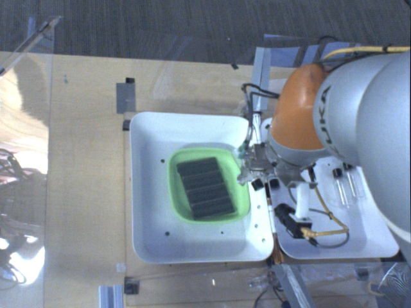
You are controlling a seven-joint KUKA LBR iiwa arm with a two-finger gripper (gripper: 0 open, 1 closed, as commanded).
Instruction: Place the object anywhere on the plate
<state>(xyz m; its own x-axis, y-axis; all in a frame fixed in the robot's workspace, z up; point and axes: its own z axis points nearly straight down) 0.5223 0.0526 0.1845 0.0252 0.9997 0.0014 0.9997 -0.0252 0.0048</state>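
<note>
Camera view gave you both white bins side by side on the wooden surface [77, 191], seen from above at a slant. The left bin [148, 236] held a light green plate [241, 204] with raised rim, sitting toward that bin's right wall and roughly midway between its far and near edges. On the plate lay the object [205, 188], a dark, ribbed rectangular block, flat and turned slightly askew, its long side running from the far edge toward the near edge. It rested wholly inside the plate's rim, free of anything touching it from above.

You had the arm [359, 127] coming in from the right, its grey body and orange band [298, 111] covering much of the right bin [379, 239]. The tool [255, 172] hung over the divide between the two bins, just beside the plate's right edge and apart from the object. Whether its fingers were wide or narrow you could not tell, since the wrist hid them from above. Black and yellow cabling [314, 233] trailed across the right bin's near side below the wrist.
</note>
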